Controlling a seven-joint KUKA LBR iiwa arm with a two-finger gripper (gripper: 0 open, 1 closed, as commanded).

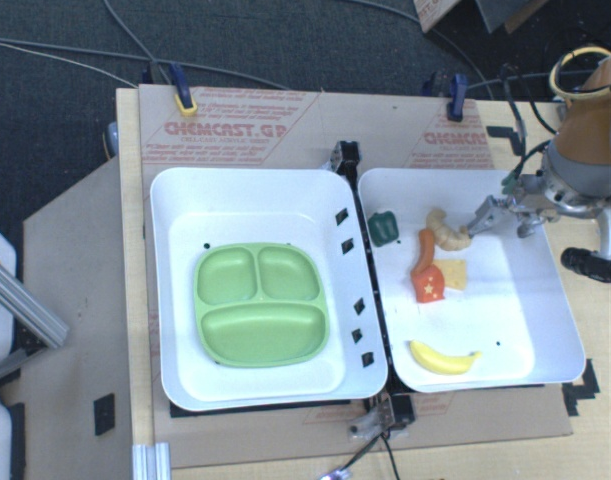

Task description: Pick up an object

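Your left bin (170, 268) holds 1 green tray (261, 303) with 3 compartments, lying flat near its middle; it looks like the drop-off spot, so nothing there needs grasping. A black divider (360, 268) with clips joins the 2 bins.

In the right bin (545, 338) you have the pickable things, loosely scattered so each can be reached singly: a green piece (383, 228) near the divider, an orange carrot (424, 251) touching a red strawberry (429, 285), a yellow block (453, 273) just beside them, a tan piece (446, 232) above, and a banana (443, 358) well apart by the near wall.

At the right, the gripper (482, 220) reaches in low, its tip just beside the tan piece, probably the target. The tip is too blurred and small for you to tell its state; nothing is visibly gripped.
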